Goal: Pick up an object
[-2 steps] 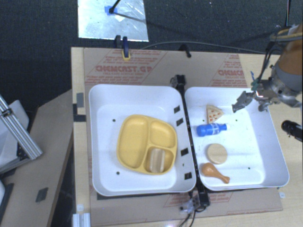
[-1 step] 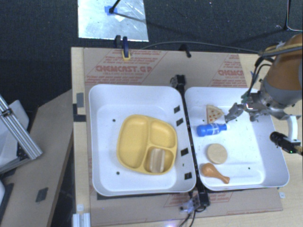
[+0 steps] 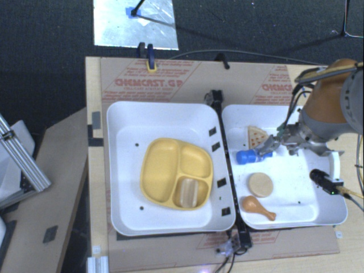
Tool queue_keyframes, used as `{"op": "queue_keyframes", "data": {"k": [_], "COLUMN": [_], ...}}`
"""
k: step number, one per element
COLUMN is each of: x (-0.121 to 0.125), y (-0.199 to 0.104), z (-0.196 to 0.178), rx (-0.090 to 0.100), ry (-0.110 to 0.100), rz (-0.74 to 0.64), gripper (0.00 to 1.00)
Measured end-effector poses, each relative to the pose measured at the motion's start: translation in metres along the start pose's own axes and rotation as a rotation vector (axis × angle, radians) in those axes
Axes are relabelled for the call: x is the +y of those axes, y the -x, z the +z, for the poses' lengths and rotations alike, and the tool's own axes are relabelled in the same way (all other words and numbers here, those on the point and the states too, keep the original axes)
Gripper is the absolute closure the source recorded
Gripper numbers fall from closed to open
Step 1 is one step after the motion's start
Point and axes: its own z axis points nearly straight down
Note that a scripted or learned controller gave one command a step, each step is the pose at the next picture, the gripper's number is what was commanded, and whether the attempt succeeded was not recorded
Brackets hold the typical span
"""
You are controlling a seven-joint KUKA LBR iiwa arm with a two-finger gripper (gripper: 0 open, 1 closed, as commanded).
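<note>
The right bin point(image 3: 296, 195) holds a blue cylinder point(image 3: 245, 156) lying on its side near the left wall. Behind it is a tan wedge like a pizza slice point(image 3: 256, 135). In front of it lie a round tan disc point(image 3: 260, 184) and a brown drumstick-shaped piece point(image 3: 257, 207). My gripper point(image 3: 268, 147) reaches in from the right and is low over the bin, its tip right at the blue cylinder's right end. I cannot tell whether it touches the cylinder.
The left bin point(image 3: 125, 152) holds a yellow divided plate point(image 3: 162, 164) with a pale cup-like item point(image 3: 186, 192) in its front compartment. A black divider point(image 3: 223, 152) runs between the bins. The arm's orange band point(image 3: 330, 98) hangs over the right bin's far right.
</note>
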Motion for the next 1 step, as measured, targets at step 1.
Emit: {"op": "queue_keyframes", "data": {"k": [1], "x": [0.0084], "y": [0.0004], "z": [0.0107], "rx": [-0.004], "ry": [0.027], "rz": [-0.001], "gripper": [0.00]}}
